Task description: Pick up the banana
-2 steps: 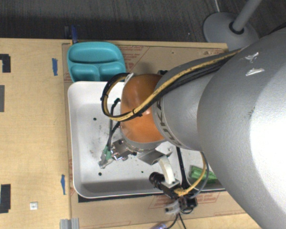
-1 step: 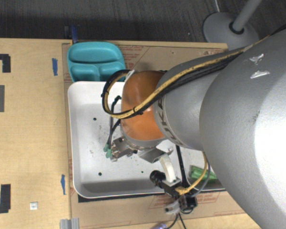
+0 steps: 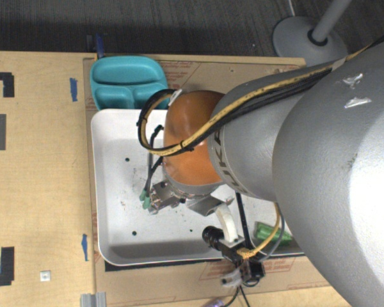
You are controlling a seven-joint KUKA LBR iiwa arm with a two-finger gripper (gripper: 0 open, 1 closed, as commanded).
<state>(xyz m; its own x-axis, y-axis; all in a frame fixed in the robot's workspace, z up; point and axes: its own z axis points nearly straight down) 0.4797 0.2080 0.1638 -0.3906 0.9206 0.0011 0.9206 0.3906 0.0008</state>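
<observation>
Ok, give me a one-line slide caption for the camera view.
KUKA arm reaching from the right over a white bin, its hand low inside, a teal tray behind.

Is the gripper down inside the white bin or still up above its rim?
Cannot tell for sure. The gripper shows over the floor of the white bin, well within its walls, but the slanted view gives no height.

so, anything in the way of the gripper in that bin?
Nothing visible beside the gripper: the white bin floor left of and below it shows only small specks. The arm hides the bin's right part, so that side cannot be judged.
</observation>
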